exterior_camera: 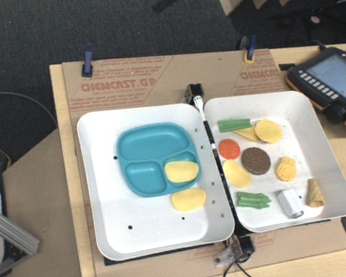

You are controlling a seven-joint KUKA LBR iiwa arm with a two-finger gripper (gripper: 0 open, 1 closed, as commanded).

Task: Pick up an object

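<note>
Left bin: holds a blue tray with three compartments.
Tray contents: one yellow piece lies in the lower right compartment.
Beside tray: a second yellow piece lies on the bin floor just below the tray, near the first.
Right bin: holds many small toy foods, close together.
Top row: green stick, yellow wedge, yellow round.
Middle: red disc, brown disc, yellow lump, corn.
Bottom: green pod, grey can on its side, cone.
Bench: black tablet at the right edge; blue clamp and yellow clamp at the far edge.
Fingers: cannot tell.
</note>
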